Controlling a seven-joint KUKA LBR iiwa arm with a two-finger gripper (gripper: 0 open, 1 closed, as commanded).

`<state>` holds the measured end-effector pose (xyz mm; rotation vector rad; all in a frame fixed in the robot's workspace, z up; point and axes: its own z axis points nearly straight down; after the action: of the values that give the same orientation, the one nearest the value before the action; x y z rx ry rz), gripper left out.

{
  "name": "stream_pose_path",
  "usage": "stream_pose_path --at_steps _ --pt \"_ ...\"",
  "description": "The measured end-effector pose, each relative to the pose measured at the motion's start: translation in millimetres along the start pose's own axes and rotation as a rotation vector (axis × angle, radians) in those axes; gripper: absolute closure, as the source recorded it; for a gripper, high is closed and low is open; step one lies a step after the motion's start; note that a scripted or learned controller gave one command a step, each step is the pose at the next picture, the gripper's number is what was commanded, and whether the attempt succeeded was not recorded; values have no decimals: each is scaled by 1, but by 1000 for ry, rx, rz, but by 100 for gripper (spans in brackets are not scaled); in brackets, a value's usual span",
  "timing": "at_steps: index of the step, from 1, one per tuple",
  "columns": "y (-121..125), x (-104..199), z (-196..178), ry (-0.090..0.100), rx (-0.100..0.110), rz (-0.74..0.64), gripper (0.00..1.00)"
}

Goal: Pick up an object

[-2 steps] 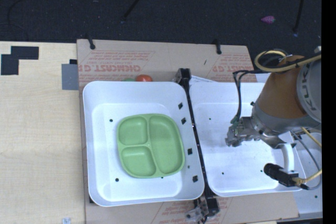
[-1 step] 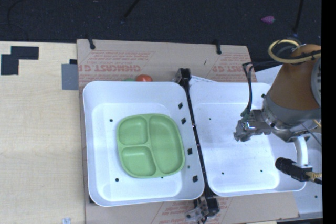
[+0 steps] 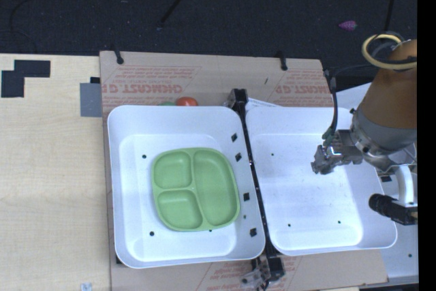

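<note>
Hand [image 3: 330,159] over right bin [image 3: 300,215], nothing visibly held; finger state unreadable. Green plate [image 3: 195,189] sits untouched in left bin [image 3: 129,146]. Pick not started.

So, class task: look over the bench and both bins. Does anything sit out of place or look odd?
One thing stands out: a small red-orange object lies outside the bins, on the cardboard just behind the left bin's back rim, partly hidden by it. The green divided plate lies flat inside that bin, turned slightly askew to its walls.
</note>
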<state>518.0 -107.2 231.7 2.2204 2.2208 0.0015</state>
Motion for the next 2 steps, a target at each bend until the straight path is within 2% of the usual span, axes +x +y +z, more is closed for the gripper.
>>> stream_pose_path --at_steps 1,2 --pt "-8 51 12 3 6 -3 100" --pt "-18 104 2 3 6 -5 100"
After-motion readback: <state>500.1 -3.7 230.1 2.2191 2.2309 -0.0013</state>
